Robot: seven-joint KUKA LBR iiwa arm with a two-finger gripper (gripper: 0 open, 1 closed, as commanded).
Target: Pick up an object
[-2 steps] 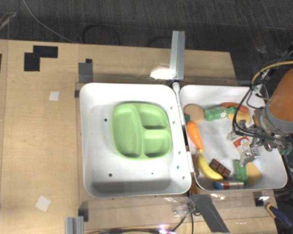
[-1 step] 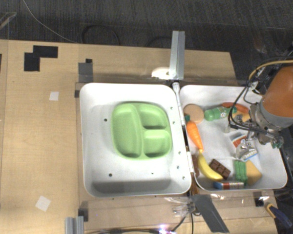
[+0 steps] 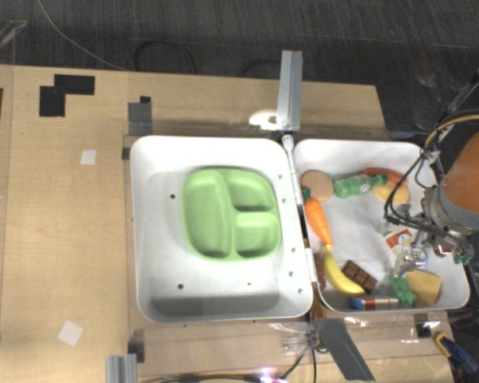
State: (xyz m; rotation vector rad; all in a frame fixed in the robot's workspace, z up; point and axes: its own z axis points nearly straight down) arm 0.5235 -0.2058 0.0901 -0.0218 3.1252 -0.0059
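You have the grey arm's two-finger gripper [image 3: 413,250] down inside the shallow white right-hand bin [image 3: 347,154], near its right wall; you cannot tell from this slant how it is set. Against that bin's left wall lies the long orange plastic carrot [image 3: 319,220], with the curved yellow plastic banana [image 3: 338,276] below it and a brown chocolate bar [image 3: 359,276] touching the banana. Toward the bin's upper edge lies a green plastic bottle [image 3: 358,186]. Left of that bin, a pale green divided plate [image 3: 227,214] sits in the other white bin [image 3: 156,254].

Two white bins [image 3: 152,294], one green tray [image 3: 227,212], one banana [image 3: 337,274].
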